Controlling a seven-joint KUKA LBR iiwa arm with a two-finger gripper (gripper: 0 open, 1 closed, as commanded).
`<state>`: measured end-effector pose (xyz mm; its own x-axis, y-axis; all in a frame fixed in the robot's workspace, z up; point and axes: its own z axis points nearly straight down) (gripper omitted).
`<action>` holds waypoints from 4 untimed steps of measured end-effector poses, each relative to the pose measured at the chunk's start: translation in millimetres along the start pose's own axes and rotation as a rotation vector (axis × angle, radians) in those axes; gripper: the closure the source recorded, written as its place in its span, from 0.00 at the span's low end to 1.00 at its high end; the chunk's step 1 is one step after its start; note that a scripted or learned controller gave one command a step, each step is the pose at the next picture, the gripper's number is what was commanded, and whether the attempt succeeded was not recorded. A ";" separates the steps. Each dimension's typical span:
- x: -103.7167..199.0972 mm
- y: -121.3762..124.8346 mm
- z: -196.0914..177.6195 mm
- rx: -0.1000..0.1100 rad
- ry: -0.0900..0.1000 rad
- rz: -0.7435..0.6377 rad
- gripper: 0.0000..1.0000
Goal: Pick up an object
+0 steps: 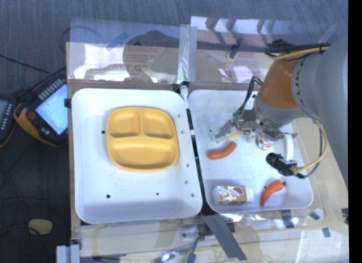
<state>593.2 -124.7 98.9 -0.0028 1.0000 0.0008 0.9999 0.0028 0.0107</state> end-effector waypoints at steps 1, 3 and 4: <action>1.8 0.1 -8.2 0.002 0.003 -0.002 1.00; 11.8 -28.6 8.8 -0.002 -0.006 0.004 0.00; 13.9 -27.8 -0.3 -0.002 -0.001 0.003 1.00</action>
<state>565.3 -110.9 98.9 -0.0001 1.0000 -0.0002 0.9999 0.0001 0.0127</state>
